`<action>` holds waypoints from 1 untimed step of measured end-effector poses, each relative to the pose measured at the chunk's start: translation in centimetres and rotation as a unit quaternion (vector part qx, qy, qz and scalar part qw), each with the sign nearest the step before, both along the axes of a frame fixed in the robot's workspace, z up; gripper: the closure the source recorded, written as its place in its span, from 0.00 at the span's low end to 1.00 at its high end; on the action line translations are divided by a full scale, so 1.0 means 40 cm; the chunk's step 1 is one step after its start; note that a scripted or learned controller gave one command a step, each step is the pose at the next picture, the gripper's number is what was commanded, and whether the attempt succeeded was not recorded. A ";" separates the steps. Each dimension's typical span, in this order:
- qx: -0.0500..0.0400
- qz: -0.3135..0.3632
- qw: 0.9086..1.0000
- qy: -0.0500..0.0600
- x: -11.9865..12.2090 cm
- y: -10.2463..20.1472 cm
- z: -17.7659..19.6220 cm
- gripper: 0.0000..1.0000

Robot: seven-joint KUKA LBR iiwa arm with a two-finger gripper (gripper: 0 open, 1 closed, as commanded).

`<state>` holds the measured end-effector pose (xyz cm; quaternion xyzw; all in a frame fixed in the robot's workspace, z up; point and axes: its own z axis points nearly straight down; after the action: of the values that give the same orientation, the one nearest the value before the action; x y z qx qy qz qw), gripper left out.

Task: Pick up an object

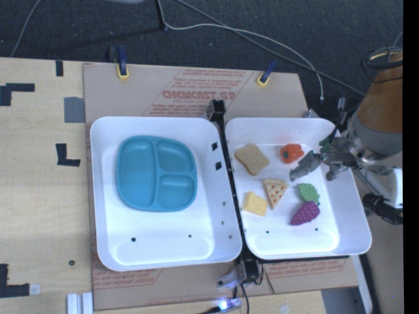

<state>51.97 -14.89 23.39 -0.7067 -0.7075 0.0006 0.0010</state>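
Right bin (347, 241), as I see it: bread slice (252, 158), tomato (291, 152), pizza wedge (275, 191), cheese block (255, 203), broccoli (308, 191), grapes (304, 212). My pincer (319, 165) hovers just right of the tomato, spread wide, gripping nothing. Left bin (105, 241): blue plate (157, 174).

Arm (383, 106) enters from the right, orange band above a grey wrist. Gripper (319, 165) points left and slightly down, low over the bench. Two dark fingers (303, 169) spread apart, nothing between them.
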 end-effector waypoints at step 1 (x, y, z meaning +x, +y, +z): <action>0.000 0.001 1.000 0.000 0.001 0.002 0.025 1.00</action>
<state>52.00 -14.82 24.37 -0.7060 -0.7082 0.0008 0.0013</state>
